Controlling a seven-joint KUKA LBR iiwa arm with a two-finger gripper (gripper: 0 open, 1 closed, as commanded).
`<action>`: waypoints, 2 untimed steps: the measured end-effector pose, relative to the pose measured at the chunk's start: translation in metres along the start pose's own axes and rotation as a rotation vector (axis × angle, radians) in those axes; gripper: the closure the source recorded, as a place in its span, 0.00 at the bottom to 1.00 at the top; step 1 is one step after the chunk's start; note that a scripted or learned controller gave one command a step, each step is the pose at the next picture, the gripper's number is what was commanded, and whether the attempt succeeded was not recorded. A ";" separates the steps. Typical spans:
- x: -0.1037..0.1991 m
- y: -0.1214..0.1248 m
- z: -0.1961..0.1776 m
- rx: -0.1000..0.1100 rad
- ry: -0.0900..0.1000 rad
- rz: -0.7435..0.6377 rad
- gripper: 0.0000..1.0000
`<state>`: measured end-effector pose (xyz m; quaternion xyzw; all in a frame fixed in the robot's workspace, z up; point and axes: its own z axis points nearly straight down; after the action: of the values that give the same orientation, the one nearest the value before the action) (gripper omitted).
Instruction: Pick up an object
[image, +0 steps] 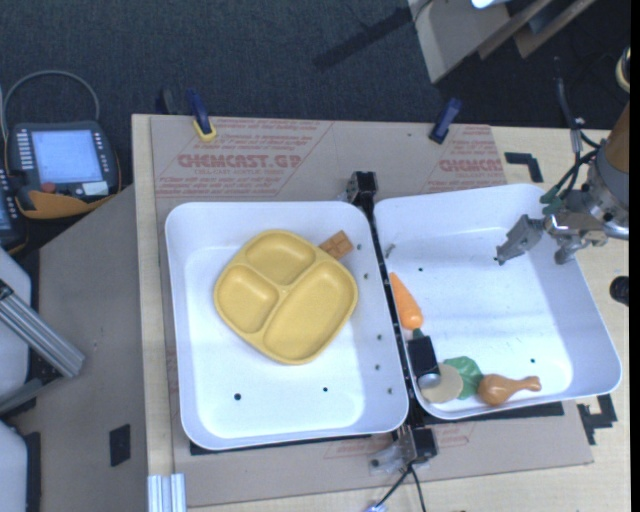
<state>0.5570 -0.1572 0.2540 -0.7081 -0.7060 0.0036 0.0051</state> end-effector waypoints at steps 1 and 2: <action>0.000 0.002 -0.006 -0.012 -0.002 -0.003 0.00; 0.001 0.001 0.036 -0.007 -0.001 -0.002 0.00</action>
<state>0.5571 -0.1565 0.2177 -0.7073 -0.7069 0.0015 0.0025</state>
